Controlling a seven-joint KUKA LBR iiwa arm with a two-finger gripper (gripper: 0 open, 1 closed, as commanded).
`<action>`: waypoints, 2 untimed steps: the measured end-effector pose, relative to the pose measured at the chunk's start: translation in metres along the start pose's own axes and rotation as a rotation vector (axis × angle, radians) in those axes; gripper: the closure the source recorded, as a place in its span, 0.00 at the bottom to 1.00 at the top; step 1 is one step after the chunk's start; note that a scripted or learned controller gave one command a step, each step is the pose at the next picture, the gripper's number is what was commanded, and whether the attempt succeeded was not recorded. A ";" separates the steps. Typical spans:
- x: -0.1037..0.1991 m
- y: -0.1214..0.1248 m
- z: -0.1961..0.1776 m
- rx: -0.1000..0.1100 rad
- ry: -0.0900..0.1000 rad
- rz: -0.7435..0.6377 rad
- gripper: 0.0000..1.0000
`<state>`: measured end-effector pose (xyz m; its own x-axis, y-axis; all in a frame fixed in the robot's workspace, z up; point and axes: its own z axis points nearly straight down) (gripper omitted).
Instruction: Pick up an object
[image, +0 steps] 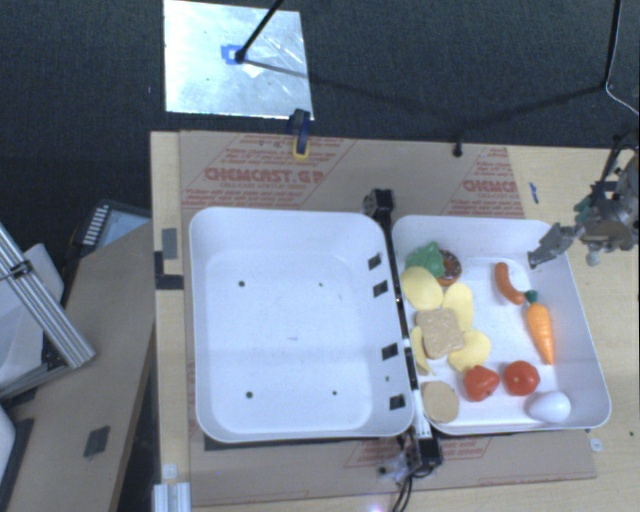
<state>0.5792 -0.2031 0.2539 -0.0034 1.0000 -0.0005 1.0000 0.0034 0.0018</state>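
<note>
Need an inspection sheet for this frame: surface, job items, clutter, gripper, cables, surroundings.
Surface: bench bears two white bins side by side; left bin, right bin.
Job's things: toy food in the right bin: carrot, sausage, two tomatoes, egg, bread slice, yellow pieces.
Clutter: nothing seen.
Grippers: gripper over the right bin's far right corner, holding nothing visible.
Cables: black cable across the dark floor behind the bench.
Surroundings: silvery sheet on the floor; aluminium frame at left.

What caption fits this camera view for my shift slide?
End effector poised over the right bin's upper edge, near the sausage and carrot; toy food is clustered in that bin beside the left bin.
</note>
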 end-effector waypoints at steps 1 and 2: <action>0.021 -0.004 0.161 0.006 0.003 0.000 0.00; 0.071 0.070 0.168 -0.006 0.000 -0.004 0.00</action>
<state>0.6490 -0.1321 0.0856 -0.0077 1.0000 -0.0010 0.9999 0.0077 0.0074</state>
